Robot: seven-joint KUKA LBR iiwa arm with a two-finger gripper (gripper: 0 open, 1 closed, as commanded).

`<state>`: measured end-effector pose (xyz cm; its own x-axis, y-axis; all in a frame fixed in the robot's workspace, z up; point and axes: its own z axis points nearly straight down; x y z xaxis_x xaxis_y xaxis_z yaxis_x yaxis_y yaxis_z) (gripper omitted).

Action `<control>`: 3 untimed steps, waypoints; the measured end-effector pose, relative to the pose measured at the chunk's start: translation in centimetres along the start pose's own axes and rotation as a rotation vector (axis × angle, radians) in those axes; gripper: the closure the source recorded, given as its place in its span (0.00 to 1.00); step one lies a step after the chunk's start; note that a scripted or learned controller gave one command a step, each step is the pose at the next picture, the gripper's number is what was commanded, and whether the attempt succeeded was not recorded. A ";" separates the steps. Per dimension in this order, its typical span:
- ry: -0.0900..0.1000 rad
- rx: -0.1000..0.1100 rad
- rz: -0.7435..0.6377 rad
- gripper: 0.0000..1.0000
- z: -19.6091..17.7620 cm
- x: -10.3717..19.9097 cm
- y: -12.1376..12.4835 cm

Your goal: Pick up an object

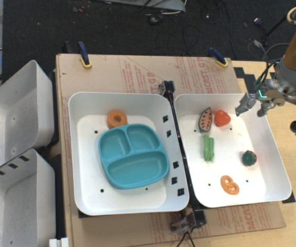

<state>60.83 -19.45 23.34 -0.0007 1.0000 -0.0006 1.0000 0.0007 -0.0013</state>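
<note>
The right bin [271, 153] holds a watermelon slice [205, 120], a red tomato-like piece [222, 118], a green pea pod [209, 148], a dark green round piece [248, 158] and an orange pretzel [230, 184]. My gripper [251, 107] hangs over the bin's far right rim, right of the red piece. Its two dark fingers are spread apart, with nothing between them. The left bin [81, 138] holds a blue divided plate [133, 156] and an orange donut [117, 119].
A black divider clip [168, 89] sits between the bins at the back. Two spare white bins [14, 112] stand off the bench to the left. Clamps [85, 55] hold the cardboard base at the far edge.
</note>
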 end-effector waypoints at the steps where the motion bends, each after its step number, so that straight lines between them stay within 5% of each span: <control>1: 0.000 -0.002 0.000 0.00 -0.1 0.0 0.0; 3: 0.001 0.003 0.001 0.00 10.6 -0.3 1.2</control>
<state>62.05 -19.74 12.77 0.0005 1.0000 0.0004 1.0000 -0.0005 -0.0044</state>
